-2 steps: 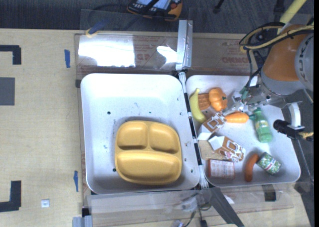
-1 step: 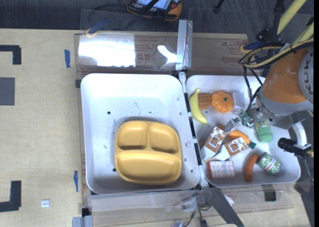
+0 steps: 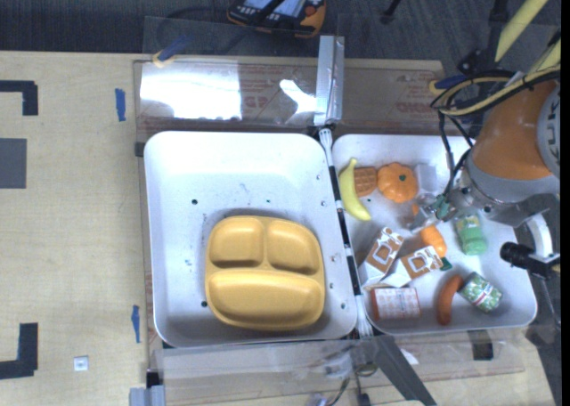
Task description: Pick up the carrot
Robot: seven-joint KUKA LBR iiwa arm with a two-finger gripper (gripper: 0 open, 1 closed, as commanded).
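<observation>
Hovering low in the right bin [image 3: 525,311], the gripper [image 3: 443,207] sits near its back; I cannot tell its state. The carrot [image 3: 447,297] lies well apart toward the front, beside a green can [image 3: 482,294]. A yellow tray [image 3: 264,272] fills the left bin [image 3: 169,217].

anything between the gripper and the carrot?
Nothing visible stands between them. The gripper is low in the right bin, among the toys. The carrot lies nearer the front wall, its top uncovered. A green can beside it and a small carton crowd it.
</observation>
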